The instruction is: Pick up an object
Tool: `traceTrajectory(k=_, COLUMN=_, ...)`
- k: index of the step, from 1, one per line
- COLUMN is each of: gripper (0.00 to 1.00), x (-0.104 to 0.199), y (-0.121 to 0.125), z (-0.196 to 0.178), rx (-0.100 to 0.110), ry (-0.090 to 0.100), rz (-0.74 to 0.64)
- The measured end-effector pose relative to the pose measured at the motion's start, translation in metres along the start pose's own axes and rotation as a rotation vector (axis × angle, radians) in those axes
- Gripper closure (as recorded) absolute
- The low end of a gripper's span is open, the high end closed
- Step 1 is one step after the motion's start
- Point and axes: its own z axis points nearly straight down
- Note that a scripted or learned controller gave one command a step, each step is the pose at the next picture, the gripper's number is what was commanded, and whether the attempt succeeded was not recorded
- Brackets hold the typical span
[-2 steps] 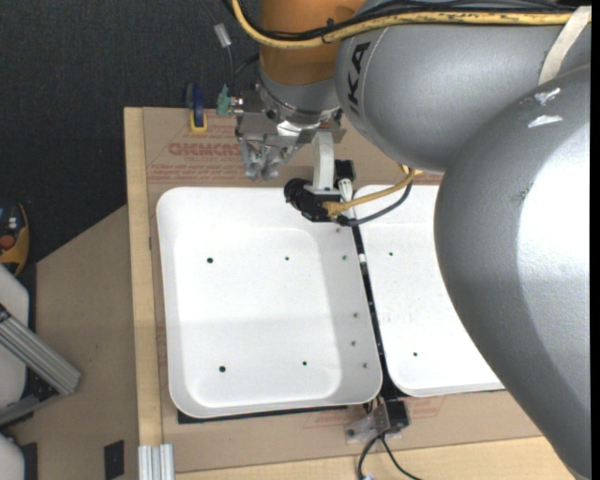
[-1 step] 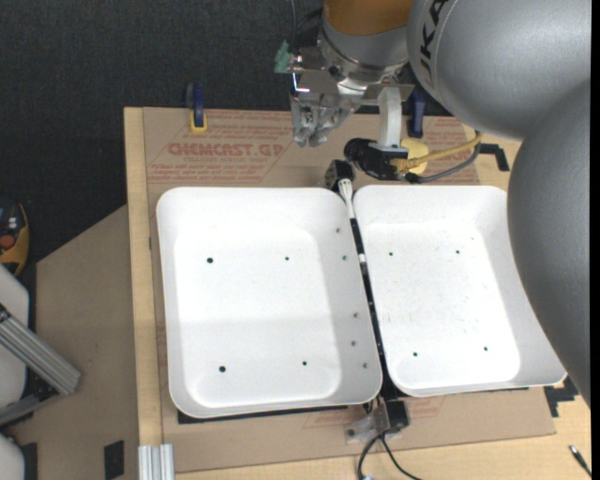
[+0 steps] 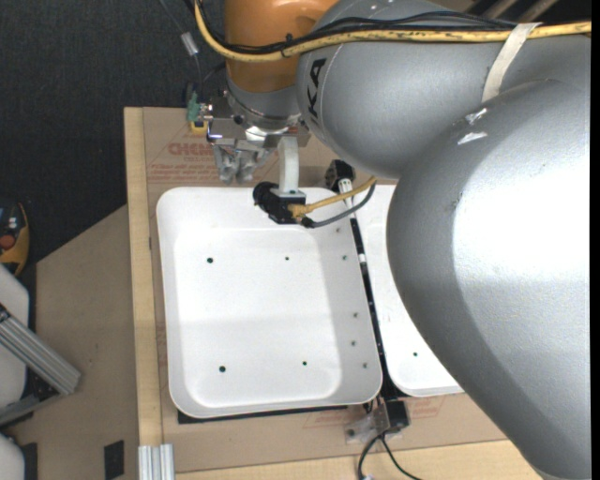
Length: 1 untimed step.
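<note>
My gripper [image 3: 258,173] hangs over the far rim of the left white bin [image 3: 171,281], below the orange band [image 3: 267,28] of the wrist. A black part with a yellow cable [image 3: 278,202] sits just under it, above the bin's back edge. The bin's floor shows a few small dark dots [image 3: 210,261]. The grey arm [image 3: 469,187] fills the right side and hides most of the right bin [image 3: 422,375]. I see nothing held by the gripper.
The bins rest on a brown board [image 3: 141,187] with red lettering at the back. A metal rail [image 3: 37,352] lies off the board at the left. A small black connector with a cable [image 3: 389,417] sits at the front edge between the bins.
</note>
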Motion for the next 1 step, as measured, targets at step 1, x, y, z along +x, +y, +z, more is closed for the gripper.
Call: traceTrajectory(k=1, gripper=1.00, x=-0.0202, y=-0.0198, z=-0.0253, rx=0.003, ry=-0.001, rz=0.004)
